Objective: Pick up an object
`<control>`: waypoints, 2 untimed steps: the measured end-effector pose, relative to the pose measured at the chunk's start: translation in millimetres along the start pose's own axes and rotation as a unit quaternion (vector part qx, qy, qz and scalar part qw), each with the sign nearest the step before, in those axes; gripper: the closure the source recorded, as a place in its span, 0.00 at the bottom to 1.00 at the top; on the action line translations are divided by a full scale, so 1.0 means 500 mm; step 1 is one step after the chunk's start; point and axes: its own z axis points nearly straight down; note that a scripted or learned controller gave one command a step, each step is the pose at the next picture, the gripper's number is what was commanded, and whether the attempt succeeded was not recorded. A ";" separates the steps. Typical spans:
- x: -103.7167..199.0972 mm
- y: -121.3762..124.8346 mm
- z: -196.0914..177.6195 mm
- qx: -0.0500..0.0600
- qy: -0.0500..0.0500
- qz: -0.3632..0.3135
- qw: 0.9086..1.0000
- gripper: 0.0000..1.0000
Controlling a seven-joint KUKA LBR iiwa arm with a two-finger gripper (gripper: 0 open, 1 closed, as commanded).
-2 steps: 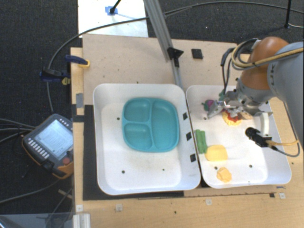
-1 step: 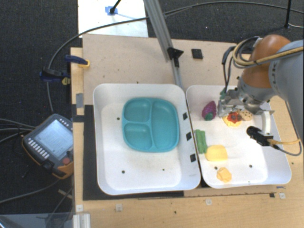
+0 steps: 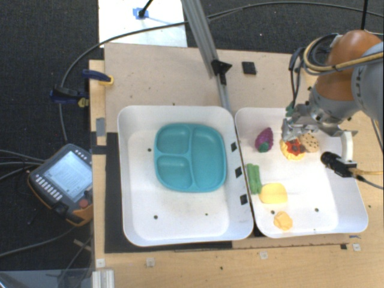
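Note:
My gripper [image 3: 294,135] hangs low over the back of the right bin [image 3: 336,221]. It is right above a small red and yellow toy [image 3: 294,151] and touches or nearly touches its top. A tan speckled cookie-like piece [image 3: 310,141] lies just right of that toy. A purple toy fruit [image 3: 264,140] sits to the gripper's left. Toward the front of this bin lie a green piece [image 3: 254,177], a yellow block [image 3: 273,193] and a small orange piece [image 3: 282,221].
The left bin [image 3: 138,221] holds a teal divided plate [image 3: 191,158]. A grey pole [image 3: 204,35] slants across the back of the bench, ending near the wall between the bins. A teach pendant [image 3: 63,182] lies off the bench at left.

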 end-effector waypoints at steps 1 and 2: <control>0.013 0.011 -0.094 -0.001 0.000 -0.002 1.000 1.00; 0.001 0.004 -0.189 -0.001 0.000 -0.001 1.000 1.00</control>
